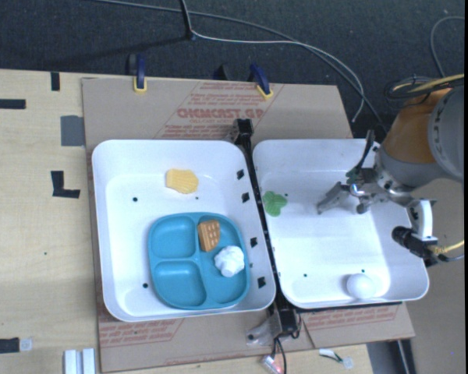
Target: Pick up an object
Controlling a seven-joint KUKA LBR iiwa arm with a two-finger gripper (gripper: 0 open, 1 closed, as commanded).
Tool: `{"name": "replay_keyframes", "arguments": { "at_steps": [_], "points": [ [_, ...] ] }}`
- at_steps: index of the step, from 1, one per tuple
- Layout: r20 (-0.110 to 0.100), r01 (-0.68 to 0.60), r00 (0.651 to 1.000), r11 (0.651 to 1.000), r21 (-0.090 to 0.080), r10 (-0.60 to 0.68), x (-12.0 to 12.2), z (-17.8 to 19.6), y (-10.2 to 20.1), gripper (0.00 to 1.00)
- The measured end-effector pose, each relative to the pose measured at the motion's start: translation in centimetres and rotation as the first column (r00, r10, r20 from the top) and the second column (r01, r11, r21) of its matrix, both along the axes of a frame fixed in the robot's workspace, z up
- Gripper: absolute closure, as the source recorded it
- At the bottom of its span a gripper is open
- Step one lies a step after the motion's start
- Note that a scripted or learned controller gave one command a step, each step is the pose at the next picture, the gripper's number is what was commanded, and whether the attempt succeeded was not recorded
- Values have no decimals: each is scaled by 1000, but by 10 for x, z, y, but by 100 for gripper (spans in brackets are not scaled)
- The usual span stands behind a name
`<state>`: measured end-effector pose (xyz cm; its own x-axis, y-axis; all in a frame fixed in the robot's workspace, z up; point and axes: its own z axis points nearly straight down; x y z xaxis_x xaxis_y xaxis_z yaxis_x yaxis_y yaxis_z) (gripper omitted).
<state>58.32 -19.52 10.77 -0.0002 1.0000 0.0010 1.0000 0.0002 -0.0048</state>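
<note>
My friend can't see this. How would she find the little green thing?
Look at the right-hand white bin. The green thing lies on its floor near the left wall, by the divider between the two bins, left of the claw. It is the only green item; the bin's other object is a white ball near the front edge.

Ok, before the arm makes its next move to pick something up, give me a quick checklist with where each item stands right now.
1. Pincer over the right bin: ok.
2. Something held between its tips: not ok, nothing shows there.
3. Nearest target, the green piece, free on the bin floor near the divider: ok.
4. Pincer lined up above the green piece: not ok, it sits off to the side.
5. White ball in the near corner, out of the path: ok.
6. Height of the pincer above the bin floor: cannot tell.
</note>
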Motion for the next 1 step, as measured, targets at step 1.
{"name": "replay_keyframes", "arguments": {
  "at_steps": [1],
  "points": [
    [5, 0, 1000, 1000, -2, 0, 0, -23, 0, 0]
  ]
}}
